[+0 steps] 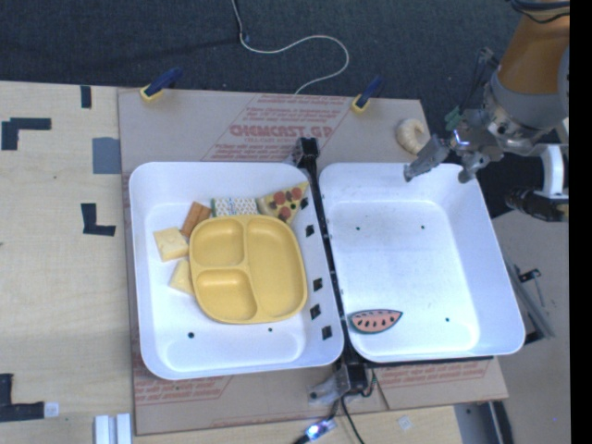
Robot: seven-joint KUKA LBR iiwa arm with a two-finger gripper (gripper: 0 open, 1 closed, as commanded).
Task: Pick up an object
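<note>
My gripper (442, 164) hangs over the far edge of the right bin (481, 248), its two dark fingers spread open with nothing between them. A watermelon slice toy (375, 320) lies at the near left of that right bin, well away from the gripper. In the left bin (148, 248) sits a yellow divided plate (248, 268). Around the plate's far and left sides lie a pizza slice toy (285, 200), a brown cracker (194, 217) and pale cheese pieces (171, 244).
A tan rounded object (413, 135) rests on the cardboard just beyond the right bin, close to the gripper. Blue and yellow clamps (160, 83) hold the cardboard's far edge. A white cable (296, 44) loops across the dark floor behind.
</note>
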